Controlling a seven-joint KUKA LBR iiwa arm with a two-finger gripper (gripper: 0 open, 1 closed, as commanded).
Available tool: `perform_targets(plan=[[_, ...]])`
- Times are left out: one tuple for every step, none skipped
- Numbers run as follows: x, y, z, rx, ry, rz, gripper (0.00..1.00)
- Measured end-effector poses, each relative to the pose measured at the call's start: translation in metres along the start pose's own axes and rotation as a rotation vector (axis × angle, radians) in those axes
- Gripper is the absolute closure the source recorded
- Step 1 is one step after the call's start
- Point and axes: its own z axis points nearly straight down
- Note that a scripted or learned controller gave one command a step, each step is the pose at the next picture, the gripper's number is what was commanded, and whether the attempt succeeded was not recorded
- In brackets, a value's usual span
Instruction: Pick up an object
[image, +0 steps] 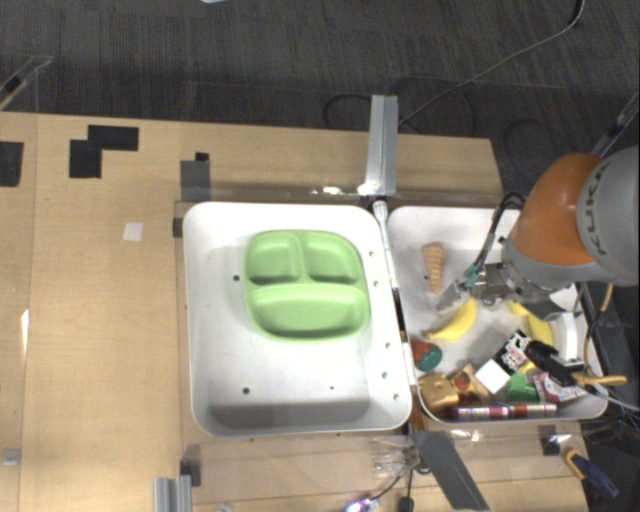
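Hovering low over the right bin (405, 225), the pincer (482, 285) sits just above the banana (455, 322); whether it is released or clenched, I cannot tell. This looks like the approach step. Next calls for descending squarely onto the banana.

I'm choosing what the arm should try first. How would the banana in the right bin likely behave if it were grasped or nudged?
The banana looks curved and smooth, so it may slip or swivel between narrow fingers. It lies flat on the right bin floor, so a nudge would probably spin or slide it, not roll it. The hand is close beside it.
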Motion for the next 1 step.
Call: perform_targets(plan=[[0.0022,0.0030,-0.0122,-0.006,0.003,-0.001,1.00]])
